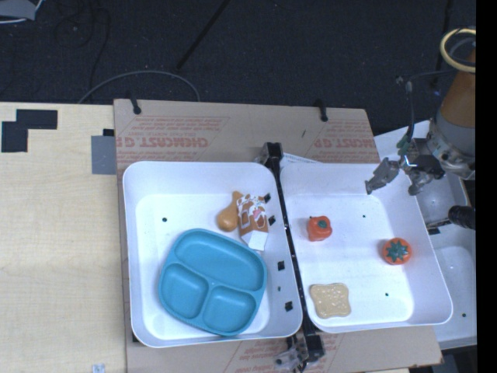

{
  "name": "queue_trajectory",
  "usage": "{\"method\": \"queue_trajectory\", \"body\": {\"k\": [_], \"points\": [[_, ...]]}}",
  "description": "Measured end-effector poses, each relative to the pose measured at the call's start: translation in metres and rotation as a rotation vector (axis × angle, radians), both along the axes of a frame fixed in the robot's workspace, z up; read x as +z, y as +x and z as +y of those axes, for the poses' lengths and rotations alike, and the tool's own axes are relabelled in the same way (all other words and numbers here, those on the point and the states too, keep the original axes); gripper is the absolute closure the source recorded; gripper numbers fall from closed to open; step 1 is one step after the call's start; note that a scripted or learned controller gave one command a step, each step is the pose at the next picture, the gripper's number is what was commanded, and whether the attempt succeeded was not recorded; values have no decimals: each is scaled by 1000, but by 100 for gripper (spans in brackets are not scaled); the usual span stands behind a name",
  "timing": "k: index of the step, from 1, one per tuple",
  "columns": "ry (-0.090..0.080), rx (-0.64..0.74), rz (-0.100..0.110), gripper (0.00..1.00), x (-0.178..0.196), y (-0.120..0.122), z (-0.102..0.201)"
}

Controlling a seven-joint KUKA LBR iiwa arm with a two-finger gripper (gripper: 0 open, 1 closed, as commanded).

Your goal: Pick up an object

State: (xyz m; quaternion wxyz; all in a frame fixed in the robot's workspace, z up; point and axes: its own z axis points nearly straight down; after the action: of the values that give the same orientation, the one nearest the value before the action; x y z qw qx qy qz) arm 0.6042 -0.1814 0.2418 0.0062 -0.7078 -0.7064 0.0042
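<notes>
My gripper [400, 176] hangs over the right bin's [349, 181] far right corner with its two fingers spread apart and nothing between them. In that bin lie a red tomato-like toy [319, 228] at the left, a second red toy with a green top [396, 251] near the right wall, and a beige slice of toast [331, 300] at the front. The left bin [147, 185] holds a blue divided plate [212, 280], an orange drumstick-shaped toy [229, 214] and a brown and white toy [252, 214] next to it.
The arm's orange band [458, 92] rises at the right edge above the bin. A black divider [283, 239] runs between the bins. Cardboard [233, 134] lies under both bins, with the wooden bench [54, 239] to the left.
</notes>
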Motion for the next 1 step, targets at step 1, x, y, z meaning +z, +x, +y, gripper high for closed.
{"method": "queue_trajectory", "body": {"k": [1], "points": [[-2, 2, -12, 0, 8, 2, 0]]}}
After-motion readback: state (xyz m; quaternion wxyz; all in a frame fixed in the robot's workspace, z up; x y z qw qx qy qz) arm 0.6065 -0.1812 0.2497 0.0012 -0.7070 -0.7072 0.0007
